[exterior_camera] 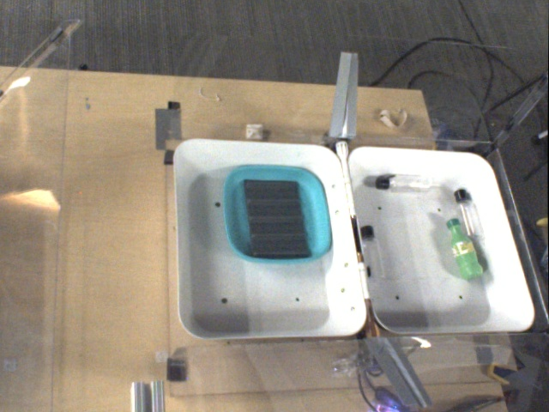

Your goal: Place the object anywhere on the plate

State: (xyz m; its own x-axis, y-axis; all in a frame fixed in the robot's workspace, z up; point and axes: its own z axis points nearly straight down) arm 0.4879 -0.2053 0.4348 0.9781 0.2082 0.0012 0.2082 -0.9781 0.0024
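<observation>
so, operator, start with the wooden bench [94, 256] that fills your camera view, pale and bare along its left side. on it sit two shallow white bins, pressed edge to edge. the left bin [199, 307] holds the teal plate [319, 221], a rounded rectangle lying toward the bin's upper half, and a dark ribbed rectangular object [274, 220] rests flat on the middle of that plate, inside its rim. so the task's thing, as far as you can judge, lies on the plate right now.

the right bin [506, 312] carries smaller things. a green bottle [464, 251] lies near its right wall, with a clear tube with a black cap [466, 208] just above it, the two nearly end to end. another clear tube [403, 181] lies across the bin's top, its black cap pointing left. a small black piece [366, 232] sits close to the shared wall.

a grey metal post [345, 93] stands above the seam between the bins. as for the claw, you cannot tell its state from here.
</observation>
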